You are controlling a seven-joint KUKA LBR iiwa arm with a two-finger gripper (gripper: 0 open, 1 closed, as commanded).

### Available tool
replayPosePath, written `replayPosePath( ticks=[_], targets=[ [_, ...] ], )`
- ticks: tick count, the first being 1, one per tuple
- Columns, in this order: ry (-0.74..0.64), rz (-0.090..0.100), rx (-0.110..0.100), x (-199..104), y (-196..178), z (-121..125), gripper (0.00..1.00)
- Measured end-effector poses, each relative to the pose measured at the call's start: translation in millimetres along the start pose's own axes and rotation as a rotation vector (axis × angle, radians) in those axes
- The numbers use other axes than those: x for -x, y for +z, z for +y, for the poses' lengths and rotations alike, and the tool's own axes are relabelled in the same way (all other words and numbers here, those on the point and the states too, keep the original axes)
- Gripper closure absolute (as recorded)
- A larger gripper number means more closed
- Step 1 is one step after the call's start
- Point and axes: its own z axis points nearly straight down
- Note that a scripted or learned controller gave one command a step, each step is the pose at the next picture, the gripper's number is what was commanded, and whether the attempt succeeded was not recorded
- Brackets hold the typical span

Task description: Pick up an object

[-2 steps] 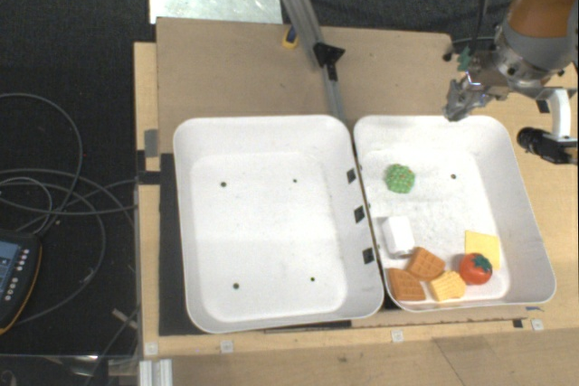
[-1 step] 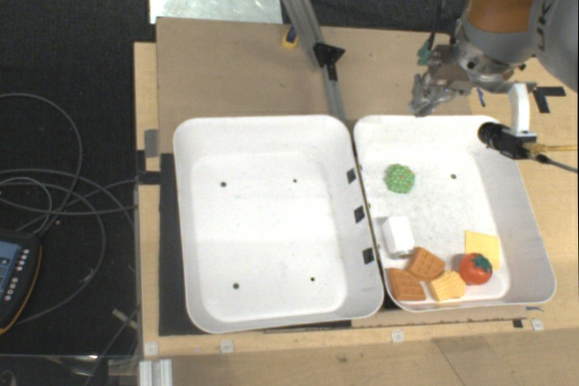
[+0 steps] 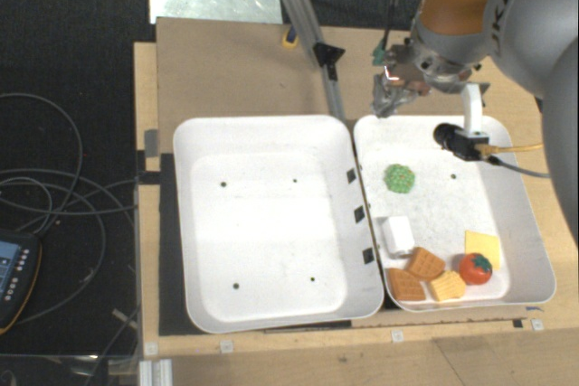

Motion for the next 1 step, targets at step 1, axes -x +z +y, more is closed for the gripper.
replayPosePath(
  ticks=[1],
  targets=[
    [0.001,-0.001,0.001,-46.0,2.3,4.4,1.00]
  ],
)
